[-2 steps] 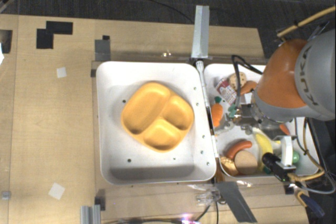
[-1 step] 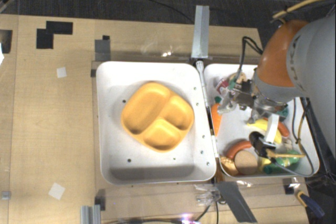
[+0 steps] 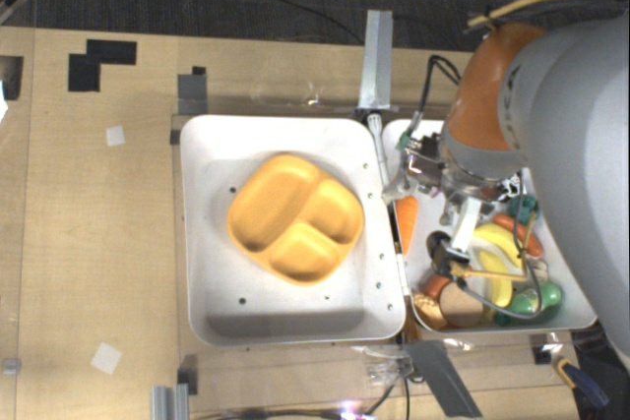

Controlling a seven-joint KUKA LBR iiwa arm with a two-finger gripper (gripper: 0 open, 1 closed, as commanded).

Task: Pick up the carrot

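Grey arm point(image 3: 571, 113) with orange wrist band looms over right white bin point(image 3: 581, 315); gripper point(image 3: 448, 211) state: cannot tell. Orange tapered carrot point(image 3: 405, 223) lies against bin's left wall, beside yellow banana point(image 3: 495, 261). Risk: wall blocks grasp, or crowding toys get grabbed instead.

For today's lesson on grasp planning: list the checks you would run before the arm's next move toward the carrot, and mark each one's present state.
1. Carrot located, at the right bin's left wall: ok.
2. Carrot fully exposed: not ok, the arm covers its upper end.
3. Gripper over the right bin: ok.
4. Jaws open: cannot tell.
5. Carrot held: not ok, nothing seen between the jaws.
6. Space around it: not ok, wall and banana close by.
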